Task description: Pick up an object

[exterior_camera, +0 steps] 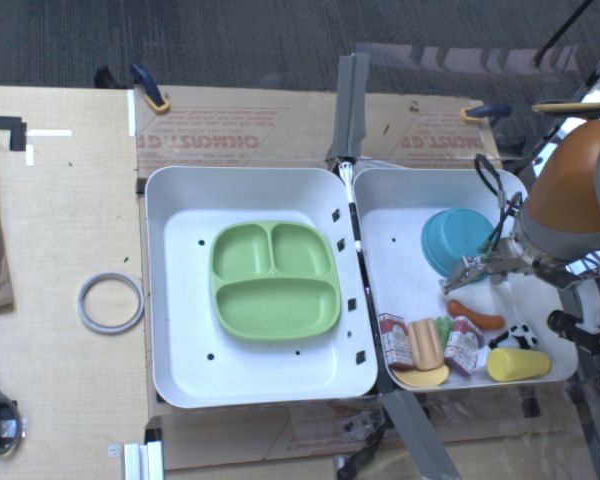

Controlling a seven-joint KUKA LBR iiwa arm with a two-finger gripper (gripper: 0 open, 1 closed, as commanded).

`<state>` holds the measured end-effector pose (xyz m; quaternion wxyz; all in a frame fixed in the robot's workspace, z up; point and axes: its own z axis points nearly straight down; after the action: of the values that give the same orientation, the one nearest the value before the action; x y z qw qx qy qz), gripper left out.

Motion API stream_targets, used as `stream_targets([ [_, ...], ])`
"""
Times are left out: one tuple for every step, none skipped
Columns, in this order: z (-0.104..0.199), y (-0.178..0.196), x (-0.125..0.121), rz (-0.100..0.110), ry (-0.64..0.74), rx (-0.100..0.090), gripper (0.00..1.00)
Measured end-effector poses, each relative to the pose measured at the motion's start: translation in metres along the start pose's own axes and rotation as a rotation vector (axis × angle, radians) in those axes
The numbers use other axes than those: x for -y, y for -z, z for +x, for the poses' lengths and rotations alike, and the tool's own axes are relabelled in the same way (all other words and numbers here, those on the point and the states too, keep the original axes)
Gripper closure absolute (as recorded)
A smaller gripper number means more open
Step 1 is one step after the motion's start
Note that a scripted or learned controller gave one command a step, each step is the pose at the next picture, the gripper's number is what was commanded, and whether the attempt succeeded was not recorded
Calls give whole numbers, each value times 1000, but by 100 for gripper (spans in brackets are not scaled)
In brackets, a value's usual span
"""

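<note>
The arm reaches into the right bin [395,203] and the pincer [467,271] hangs low over its floor with nothing between its fingers; whether those fingers stand wide or narrow I cannot tell, since they are small and dark against the clutter. The step in hand looks like the approach, the choosing and lining up before any grasp. The likeliest target is the orange sausage [475,315], which lies just below the pincer and a touch to its right, apart from it, flat on the bin floor. Its long axis runs nearly across the view, one end toward the pincer's left and slightly higher, the other pointing right and slightly lower. So the next move calls for a short drop with the fingers set across that axis, closing on the narrow middle. Just behind the pincer sits a blue bowl [459,239], close enough to be nudged. Further below lie a yellow block [517,365], some wrapped packets [394,340] and a tan piece [426,343]. Well to the pincer's left, in the other bin [170,268], rests a green divided plate [275,280]
</note>
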<state>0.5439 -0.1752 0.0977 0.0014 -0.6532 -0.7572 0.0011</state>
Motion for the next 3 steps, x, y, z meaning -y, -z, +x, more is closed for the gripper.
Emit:
stream_targets([
  [-11,-7,-42,28,-25,-10,0],
  [-27,-9,-78,127,301,-35,0],
  [-33,-3,-73,143,297,-35,100],
])
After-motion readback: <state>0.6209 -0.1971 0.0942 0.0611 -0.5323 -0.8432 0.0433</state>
